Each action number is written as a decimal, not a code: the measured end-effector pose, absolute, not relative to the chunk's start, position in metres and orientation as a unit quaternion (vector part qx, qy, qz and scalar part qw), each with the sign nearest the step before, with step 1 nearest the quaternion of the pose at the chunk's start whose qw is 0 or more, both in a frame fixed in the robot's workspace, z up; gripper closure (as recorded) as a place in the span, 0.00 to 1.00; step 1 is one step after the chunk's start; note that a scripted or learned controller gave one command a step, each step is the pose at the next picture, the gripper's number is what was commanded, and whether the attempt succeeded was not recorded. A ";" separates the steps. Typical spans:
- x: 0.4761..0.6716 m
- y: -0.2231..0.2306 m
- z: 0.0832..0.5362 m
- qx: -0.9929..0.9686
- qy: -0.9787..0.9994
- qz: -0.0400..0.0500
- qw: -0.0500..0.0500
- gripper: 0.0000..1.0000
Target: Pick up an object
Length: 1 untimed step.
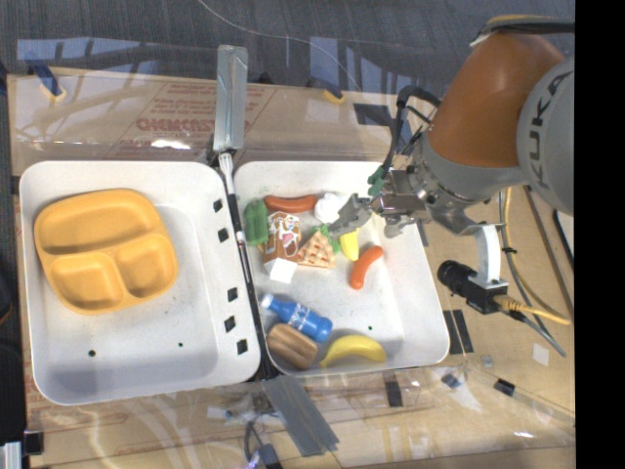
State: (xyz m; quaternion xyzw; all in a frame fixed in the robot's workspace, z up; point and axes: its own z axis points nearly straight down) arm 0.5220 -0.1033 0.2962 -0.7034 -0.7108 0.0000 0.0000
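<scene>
A bench carries two white bins side by side; the left bin [59,360] holds a yellow tray [103,247], the right bin [410,306] a scatter of toy food. The gripper [352,218] hangs low over the right bin's upper middle, above a yellow piece [349,244]; whether it is wide or closed I cannot tell. Nothing looks lifted, so the pick seems not yet done. Just beside it lies the orange carrot [365,265], its long axis slanting from upper right to lower left. Farther off lie a sausage [291,203], bottle [299,317] and banana [354,350].
</scene>
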 end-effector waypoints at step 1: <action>0.504 -0.102 0.292 -0.633 -0.774 0.001 0.001 0.00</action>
